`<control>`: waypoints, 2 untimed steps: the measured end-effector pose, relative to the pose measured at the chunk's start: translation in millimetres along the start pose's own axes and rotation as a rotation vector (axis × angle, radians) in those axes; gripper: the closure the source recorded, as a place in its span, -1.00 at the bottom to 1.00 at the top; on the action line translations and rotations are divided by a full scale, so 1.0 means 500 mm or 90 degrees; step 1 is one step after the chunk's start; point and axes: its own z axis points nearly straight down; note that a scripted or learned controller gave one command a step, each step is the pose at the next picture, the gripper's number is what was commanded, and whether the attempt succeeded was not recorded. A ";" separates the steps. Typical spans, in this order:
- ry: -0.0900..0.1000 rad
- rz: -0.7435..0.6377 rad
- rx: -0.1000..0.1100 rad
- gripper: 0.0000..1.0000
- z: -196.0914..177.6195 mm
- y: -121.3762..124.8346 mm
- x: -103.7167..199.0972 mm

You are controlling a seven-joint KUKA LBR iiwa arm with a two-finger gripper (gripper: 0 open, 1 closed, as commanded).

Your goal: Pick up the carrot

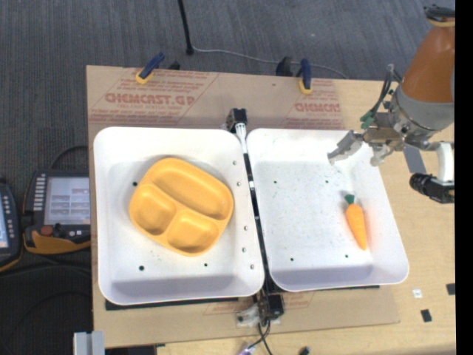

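Carrot point(357, 224) lies in the right bin point(310, 268), close to that bin's right wall and a little nearer the near rim than the far one. Its long axis runs roughly far-to-near, green top at the far end, tip pointing toward the near rim with a slight lean right. Gripper point(358, 148) hangs over the bin's far right corner, so the carrot sits almost straight toward the near side from it, well apart. Fingers point(341, 149) look spread open and nothing is between them. Judging from this, the coming move is a short travel toward the near side, then a descent, with the jaws closing across the carrot's narrow width, left to right. The wall just beside the carrot may crowd the right finger.
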 end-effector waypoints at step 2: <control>0.013 -0.007 -0.003 -1.00 0.291 -0.105 -0.051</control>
